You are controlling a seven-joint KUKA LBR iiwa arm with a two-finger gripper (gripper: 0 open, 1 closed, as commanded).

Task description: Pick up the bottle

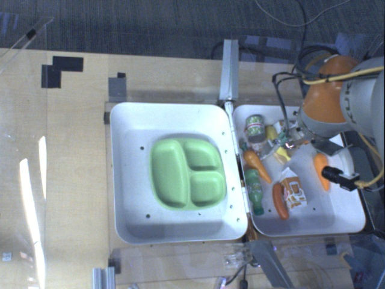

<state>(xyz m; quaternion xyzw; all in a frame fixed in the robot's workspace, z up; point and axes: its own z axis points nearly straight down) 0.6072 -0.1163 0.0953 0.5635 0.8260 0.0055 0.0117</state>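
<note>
My hand [287,142] is low in the right bin [346,221], upper middle, over a clutter of small items; can't tell if it's open or closed, wrist blocks it. Nothing visibly held.

The bottle [254,188] looks like the green one lying on its side along the right bin's left wall, just below the carrot [256,164] and touching or nearly touching it. It sits apart from my hand, down and to the left. The hot dog [280,200] lies just beside it on the right.

Handling guess: small plastic bottle, light, stiff enough, smooth and rounded so likely slippery and prone to roll. Best hold is across the body mid-length, gripping perpendicular to its long axis. Wall side is tight, so one side may scrape the bin wall.

Left bin [129,161] holds the green divided tray [187,172]; not relevant.
</note>
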